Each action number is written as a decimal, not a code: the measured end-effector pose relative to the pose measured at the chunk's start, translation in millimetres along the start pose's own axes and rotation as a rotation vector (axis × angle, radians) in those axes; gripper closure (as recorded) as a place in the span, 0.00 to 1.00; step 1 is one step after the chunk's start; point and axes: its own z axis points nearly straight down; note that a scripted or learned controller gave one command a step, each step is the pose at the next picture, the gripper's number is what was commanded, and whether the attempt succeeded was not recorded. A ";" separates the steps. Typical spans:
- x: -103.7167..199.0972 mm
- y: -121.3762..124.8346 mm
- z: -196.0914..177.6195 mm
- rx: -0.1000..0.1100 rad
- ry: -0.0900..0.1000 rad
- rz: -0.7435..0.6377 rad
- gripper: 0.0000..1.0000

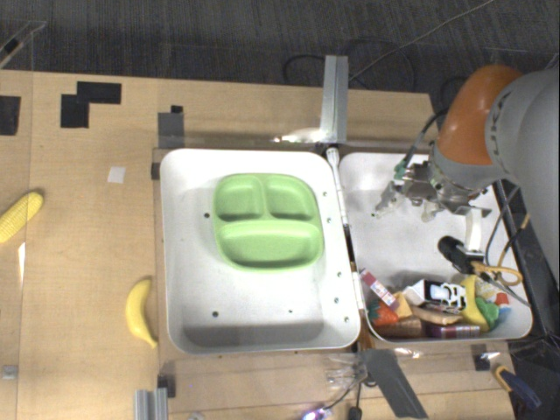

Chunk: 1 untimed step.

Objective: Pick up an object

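Two shallow white plastic bins are seen on the wooden surface [79,261]: the left bin [179,234] carries one green three-compartment tray [265,220], while the right bin [367,178] holds one jumbled pile of small objects [437,304] at its near end, above which the claw [405,201] is spread open, holding nothing.

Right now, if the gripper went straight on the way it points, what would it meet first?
Probably the bare white floor of the right bin: the gripper points down over its empty upper part, away from the toy pile. Depth is unclear.
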 end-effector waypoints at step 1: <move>-34.9 -32.5 31.5 -0.008 0.002 0.040 0.00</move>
